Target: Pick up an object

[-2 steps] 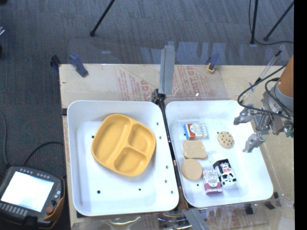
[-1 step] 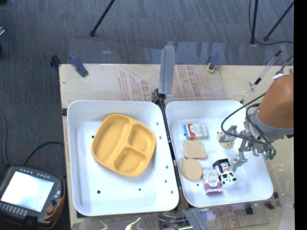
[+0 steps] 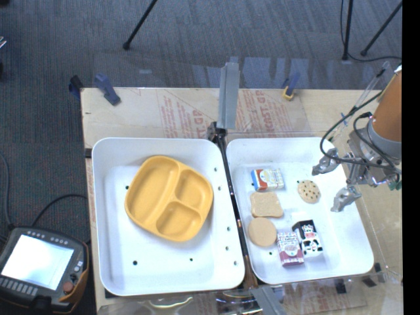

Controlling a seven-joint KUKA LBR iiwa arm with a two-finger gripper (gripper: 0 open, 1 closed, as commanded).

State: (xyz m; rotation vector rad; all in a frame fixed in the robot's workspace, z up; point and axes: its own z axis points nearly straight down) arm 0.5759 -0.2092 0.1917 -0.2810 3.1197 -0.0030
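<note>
Holding yellow plate (image 3: pixel 169 197): left bin (image 3: pixel 105 254)

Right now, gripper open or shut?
Open. The gripper hangs over the right bin with its two fingers spread apart and nothing between them; the cookie lies beside it.

divided plate (image 3: pixel 169 197): yellow
bins (image 3: pixel 108 176): white
cookie (image 3: pixel 308 190): tan, dark specks
milk carton (image 3: pixel 308 236): black-and-white cow patches
bread slice (image 3: pixel 266 205): tan

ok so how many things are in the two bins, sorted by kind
Divided plates: 1, the yellow plate
Cartons: 3, blue-red carton, pink carton, cow carton
Toast slices: 1
Round flat pieces: 1
Cookies: 1
Total: 7
</note>
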